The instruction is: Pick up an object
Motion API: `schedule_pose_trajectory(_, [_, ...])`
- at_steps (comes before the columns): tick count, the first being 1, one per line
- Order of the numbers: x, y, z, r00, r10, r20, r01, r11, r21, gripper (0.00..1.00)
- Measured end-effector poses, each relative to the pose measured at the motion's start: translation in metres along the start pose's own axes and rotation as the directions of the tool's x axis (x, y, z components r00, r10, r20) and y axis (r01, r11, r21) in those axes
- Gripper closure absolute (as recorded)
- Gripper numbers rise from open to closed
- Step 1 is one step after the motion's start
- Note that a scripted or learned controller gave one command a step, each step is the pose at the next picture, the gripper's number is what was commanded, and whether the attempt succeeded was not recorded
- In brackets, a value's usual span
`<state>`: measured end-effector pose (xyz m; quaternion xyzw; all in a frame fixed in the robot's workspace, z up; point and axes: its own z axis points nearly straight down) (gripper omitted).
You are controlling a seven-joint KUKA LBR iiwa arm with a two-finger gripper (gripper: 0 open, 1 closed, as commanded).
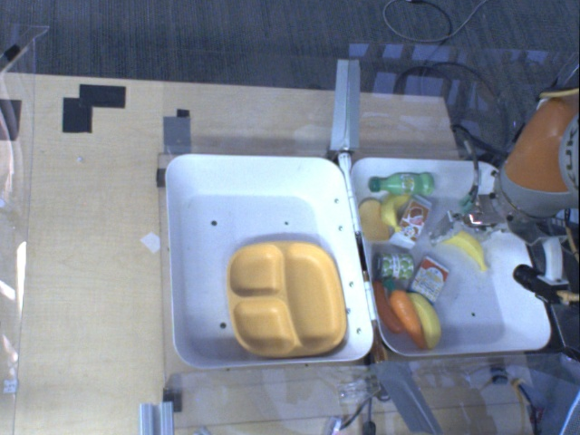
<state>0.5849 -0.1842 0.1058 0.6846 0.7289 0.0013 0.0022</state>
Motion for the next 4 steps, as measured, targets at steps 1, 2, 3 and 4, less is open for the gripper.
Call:
schedule_pose_trajectory(1, [0.009, -0.025, 0.017, 1.000, 0.013, 0.002, -0.013, 1.000, -0.008, 0.00])
schedule_pose_trajectory(2, [0.035, -0.048, 0.016, 0.997, -0.076, 0.005, 0.076, 0.997, -0.011, 0.00])
schedule_pose_trajectory(3, [0.037, -0.046, 0.006, 0.997, -0.078, 0.002, 0.078, 0.997, -0.014, 1.00])
schedule_pose_trajectory(4, [0.105, 0.019, -0.106, 0.984, 0.178, 0.000, -0.178, 0.984, 0.001, 1.00])
